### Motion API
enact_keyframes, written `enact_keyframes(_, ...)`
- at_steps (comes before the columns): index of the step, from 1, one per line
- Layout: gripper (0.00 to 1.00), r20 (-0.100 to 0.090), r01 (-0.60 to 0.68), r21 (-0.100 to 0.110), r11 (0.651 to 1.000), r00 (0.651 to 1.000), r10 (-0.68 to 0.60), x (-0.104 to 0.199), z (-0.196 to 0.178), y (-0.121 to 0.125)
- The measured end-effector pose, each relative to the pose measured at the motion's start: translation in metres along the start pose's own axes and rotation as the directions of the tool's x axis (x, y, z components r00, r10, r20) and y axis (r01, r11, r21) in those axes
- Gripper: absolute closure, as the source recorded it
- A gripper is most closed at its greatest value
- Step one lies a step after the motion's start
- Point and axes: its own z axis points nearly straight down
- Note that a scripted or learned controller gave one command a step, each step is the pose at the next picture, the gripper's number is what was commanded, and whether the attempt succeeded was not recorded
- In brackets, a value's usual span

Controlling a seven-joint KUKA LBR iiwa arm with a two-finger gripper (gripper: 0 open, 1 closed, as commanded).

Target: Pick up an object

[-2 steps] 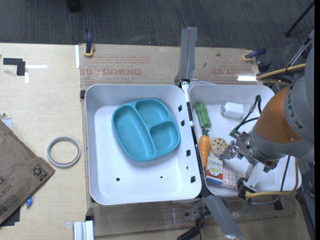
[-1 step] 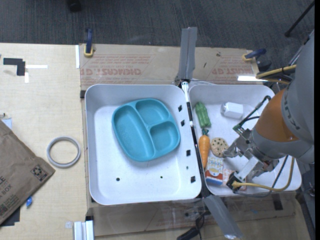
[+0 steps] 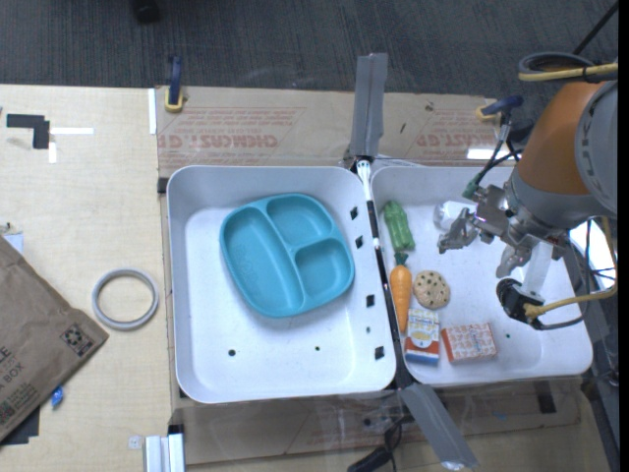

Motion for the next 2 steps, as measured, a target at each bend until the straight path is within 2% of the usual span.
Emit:
enact_keyframes(1,0.0,-0.001,-0.046,0.002,0.999,0.999,0.046,-0.065,0.061,-0.027)
enact_keyframes(2,0.0,0.001,0.292,-0.015,0.956,0.957,-0.292,-0.032,0.094,-0.049)
